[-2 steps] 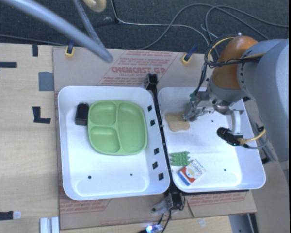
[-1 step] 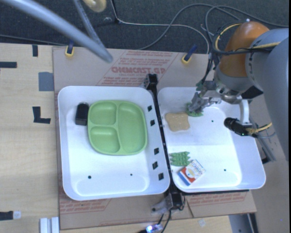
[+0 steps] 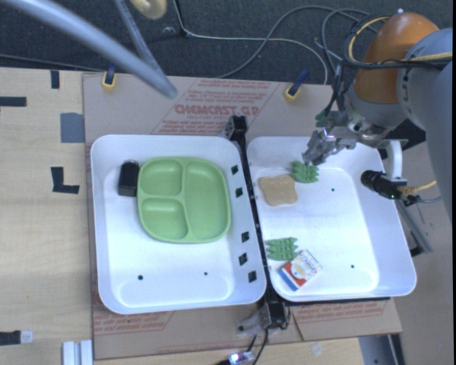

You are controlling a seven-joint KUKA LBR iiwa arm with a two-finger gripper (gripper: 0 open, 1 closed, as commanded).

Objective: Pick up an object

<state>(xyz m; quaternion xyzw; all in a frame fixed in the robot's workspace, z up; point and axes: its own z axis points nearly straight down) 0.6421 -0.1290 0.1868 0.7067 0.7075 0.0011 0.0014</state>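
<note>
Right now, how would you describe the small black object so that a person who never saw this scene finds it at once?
Look at the left white bin, which holds a green divided plate. The small black block lies on the bin floor against the plate's left edge, near its upper corner. It is the one dark, boxy thing in that bin; the bread slice and green toys lie in the other bin.

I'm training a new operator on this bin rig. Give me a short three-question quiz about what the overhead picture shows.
1. True or false: the green divided plate lies in the left bin.
2. Which item lies nearest the gripper? A) slice of toast B) green toy at the right bin's far end C) red, white and blue packet
3. Fill in: a small ____ block sits against the plate's left edge.

Key: 1 true; 2 B; 3 black.
</note>
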